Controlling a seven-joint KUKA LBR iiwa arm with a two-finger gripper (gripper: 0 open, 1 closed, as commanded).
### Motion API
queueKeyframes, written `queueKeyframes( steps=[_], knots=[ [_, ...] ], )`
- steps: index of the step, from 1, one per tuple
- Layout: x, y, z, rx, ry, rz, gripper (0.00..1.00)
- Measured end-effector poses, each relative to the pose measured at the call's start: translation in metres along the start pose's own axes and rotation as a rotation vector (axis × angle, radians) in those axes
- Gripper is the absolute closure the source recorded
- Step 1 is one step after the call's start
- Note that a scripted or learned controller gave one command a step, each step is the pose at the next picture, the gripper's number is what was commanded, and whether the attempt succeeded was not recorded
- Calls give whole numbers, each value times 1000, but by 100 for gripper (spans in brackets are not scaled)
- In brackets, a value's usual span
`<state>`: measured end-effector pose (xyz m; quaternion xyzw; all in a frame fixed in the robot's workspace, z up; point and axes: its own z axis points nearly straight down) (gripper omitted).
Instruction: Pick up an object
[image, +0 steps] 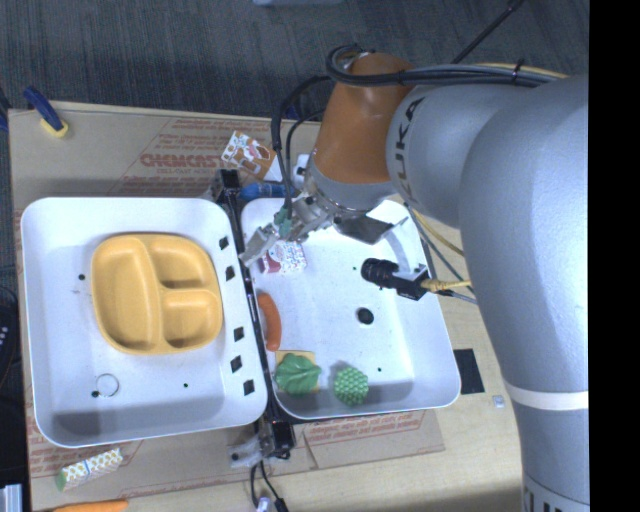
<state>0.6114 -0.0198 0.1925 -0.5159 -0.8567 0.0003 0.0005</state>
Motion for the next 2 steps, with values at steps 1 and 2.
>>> queueKeyframes(
  steps=[1, 2],
  knots=[
    [-3, -19, 1, 2, 1, -521, 0],
    [35, -17, 1, 2, 1, -760, 0]
  ],
)
